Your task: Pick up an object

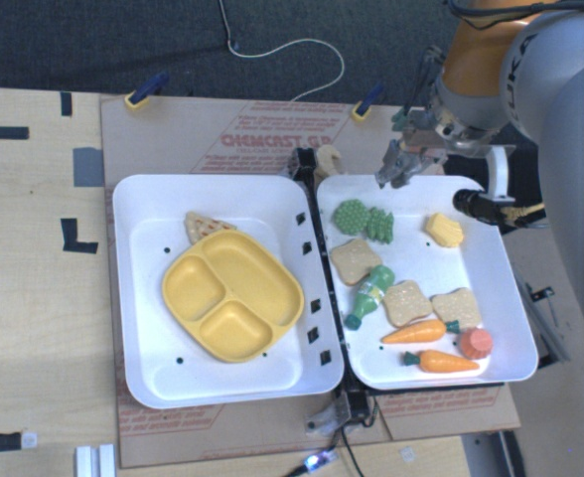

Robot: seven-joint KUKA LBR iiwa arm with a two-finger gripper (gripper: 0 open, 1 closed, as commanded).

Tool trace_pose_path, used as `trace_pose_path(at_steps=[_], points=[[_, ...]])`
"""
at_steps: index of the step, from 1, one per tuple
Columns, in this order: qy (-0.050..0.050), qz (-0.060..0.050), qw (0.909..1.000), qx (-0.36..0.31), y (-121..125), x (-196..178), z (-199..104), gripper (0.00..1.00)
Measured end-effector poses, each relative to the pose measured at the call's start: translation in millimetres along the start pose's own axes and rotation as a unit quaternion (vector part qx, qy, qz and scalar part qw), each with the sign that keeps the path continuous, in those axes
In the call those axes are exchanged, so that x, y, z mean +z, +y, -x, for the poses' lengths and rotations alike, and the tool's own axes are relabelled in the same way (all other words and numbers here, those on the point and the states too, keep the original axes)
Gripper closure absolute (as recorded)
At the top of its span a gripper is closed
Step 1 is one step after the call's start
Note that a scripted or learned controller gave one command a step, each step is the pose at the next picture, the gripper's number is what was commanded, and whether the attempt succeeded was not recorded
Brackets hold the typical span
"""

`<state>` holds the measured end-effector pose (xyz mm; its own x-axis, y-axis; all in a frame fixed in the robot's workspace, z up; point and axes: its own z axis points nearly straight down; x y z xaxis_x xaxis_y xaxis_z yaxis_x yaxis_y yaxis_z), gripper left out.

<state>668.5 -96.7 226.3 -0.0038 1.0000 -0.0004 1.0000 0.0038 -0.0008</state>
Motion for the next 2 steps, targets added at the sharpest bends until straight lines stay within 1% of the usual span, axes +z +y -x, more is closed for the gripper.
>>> trace_pose_path(at_steps=[1, 2], points=[[0.0, 0.0, 1.0, 0.001, -7, -7, 2, 1.0], [0.0, -0.001, 1.0, 0.001, -7, 13, -4, 1.0]])
